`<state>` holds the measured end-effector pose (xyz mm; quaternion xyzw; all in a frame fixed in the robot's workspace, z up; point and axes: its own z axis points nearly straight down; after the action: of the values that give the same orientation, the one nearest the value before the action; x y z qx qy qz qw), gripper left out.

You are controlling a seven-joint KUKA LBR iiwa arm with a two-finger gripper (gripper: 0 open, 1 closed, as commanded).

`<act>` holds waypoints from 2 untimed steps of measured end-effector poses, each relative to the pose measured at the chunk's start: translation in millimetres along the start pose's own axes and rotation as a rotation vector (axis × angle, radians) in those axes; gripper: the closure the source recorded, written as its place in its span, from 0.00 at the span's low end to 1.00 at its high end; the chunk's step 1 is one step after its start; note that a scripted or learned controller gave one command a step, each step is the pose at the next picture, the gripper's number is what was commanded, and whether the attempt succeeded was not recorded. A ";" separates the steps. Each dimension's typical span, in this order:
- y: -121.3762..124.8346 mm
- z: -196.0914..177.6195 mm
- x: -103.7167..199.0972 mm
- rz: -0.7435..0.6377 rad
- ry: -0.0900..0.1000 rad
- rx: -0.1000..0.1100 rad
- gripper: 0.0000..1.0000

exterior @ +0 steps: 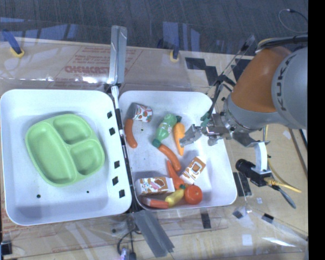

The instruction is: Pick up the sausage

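Start at the left white bin [11, 145]: you see a pale green plastic plate [65, 148] with three compartments lying flat in it, angled slightly, near the bin's centre.

Move to the right white bin [219, 191]. Against its left wall lies the task item, a reddish-orange elongated sausage [130, 132], resting lengthwise along the wall. Just above and to its right sits a small white carton with red print [142, 112], tilted. Further right you find a green plastic bottle [164, 129] lying at a slant, and touching its right side an orange carrot [179, 137] with a green top, pointing downward. Below these, a second orange elongated piece [170, 156] lies diagonally near the bin's middle.

Along the lower edge you see a white and brown box [154, 184] on its side, a small red strip [157, 203] beneath it, a yellow banana-shaped item [174, 197], and a red tomato [193, 194] touching the banana. Above the tomato stands a white and orange juice carton [193, 169], tilted.

At the right, the grey arm with orange band [260, 88] reaches over the bin's right wall. The gripper [187, 140] hangs above the bin's right half, just beside the carrot, well apart from the sausage. Its fingers stand parted, with nothing between them.
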<state>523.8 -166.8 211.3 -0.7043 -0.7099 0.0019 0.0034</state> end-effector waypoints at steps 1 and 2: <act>-22.2 121.9 36.3 -0.114 -0.001 -0.001 0.00; -23.3 113.8 35.5 -0.118 0.000 0.004 1.00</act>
<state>499.3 -131.3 97.8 -0.6611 -0.7502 0.0031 0.0050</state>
